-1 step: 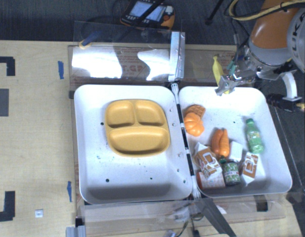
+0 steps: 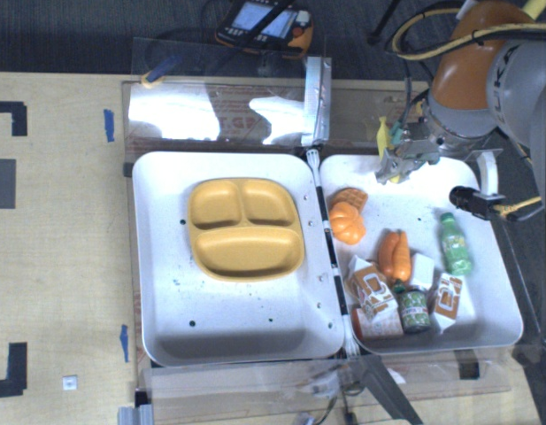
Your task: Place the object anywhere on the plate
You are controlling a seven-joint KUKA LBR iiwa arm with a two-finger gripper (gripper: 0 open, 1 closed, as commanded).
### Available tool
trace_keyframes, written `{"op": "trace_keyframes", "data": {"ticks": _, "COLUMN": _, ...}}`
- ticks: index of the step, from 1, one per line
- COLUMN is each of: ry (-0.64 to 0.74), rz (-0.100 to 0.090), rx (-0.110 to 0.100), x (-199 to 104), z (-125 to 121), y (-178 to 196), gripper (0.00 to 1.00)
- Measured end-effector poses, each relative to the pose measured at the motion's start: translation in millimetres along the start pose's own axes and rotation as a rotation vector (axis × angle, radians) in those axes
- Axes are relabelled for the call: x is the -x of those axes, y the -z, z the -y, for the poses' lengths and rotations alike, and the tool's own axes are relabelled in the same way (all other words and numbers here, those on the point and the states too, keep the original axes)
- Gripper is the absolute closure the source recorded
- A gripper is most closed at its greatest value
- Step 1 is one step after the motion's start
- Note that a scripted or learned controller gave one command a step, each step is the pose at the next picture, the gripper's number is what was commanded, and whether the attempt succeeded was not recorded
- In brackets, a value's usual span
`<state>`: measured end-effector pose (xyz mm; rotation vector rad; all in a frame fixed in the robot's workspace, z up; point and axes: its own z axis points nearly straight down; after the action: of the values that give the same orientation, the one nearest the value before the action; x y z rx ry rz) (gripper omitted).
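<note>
A yellow divided plate (image 2: pixel 246 227) with three compartments sits in the left white bin (image 2: pixel 157 308), a little toward the far side of its middle. Nothing lies on the plate.

The loose objects are all in the right white bin (image 2: pixel 503 312). At its left wall, just beside the divider between the bins, a small orange pumpkin (image 2: pixel 348 227) touches a brown bread-like piece (image 2: pixel 350 200) on its far side. Nearer the middle lies an orange carrot-shaped toy (image 2: pixel 396 253). To its right, a green bottle (image 2: pixel 454 244) lies on its side. Along the near edge, a cluster is packed together: a brown-and-white carton (image 2: pixel 372 292), a dark green can (image 2: pixel 414 310), and a second brown-and-white packet (image 2: pixel 448 297).

The gripper (image 2: pixel 396 168) hangs over the far edge of the right bin, well apart from the plate and beyond the bread piece. Nothing shows between its fingers, and whether they are spread or closed cannot be told. The grey arm (image 2: pixel 507 69), with its orange band, reaches in from the far right corner.

Beyond the bins, a handheld controller (image 2: pixel 262 23) with a lit screen rests on dark flooring.
</note>
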<state>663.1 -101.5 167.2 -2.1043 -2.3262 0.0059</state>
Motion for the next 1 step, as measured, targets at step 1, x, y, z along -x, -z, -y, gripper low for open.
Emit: {"op": "trace_keyframes", "data": {"ticks": 1, "ry": 0.137, "rz": 0.002, "rx": 0.005, "x": -87.4, "z": -7.0, "y": 40.2, "gripper": 1.00}}
